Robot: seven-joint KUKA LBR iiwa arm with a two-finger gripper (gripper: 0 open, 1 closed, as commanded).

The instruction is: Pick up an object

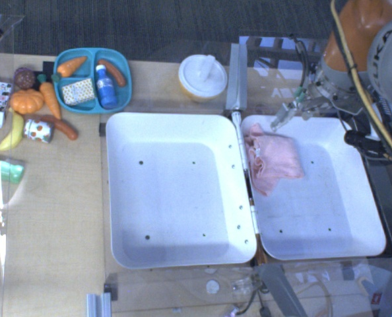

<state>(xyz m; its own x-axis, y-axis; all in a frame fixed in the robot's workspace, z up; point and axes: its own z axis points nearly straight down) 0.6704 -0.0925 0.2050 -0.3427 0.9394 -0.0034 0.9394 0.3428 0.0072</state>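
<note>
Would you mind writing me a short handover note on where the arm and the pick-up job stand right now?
Gripper: above the far left corner of the right-hand shallow white bin, nothing visibly held; whether it is open or shut is unclear from here.
Things: a crumpled pink cloth lies against the left wall of the right bin, just in front of the gripper. The left-hand shallow white bin sits alongside.
Done: nothing lifted; the cloth rests on the bin floor.
Left: bring the gripper down onto the cloth, close on it, lift it and check that it comes up.
</note>
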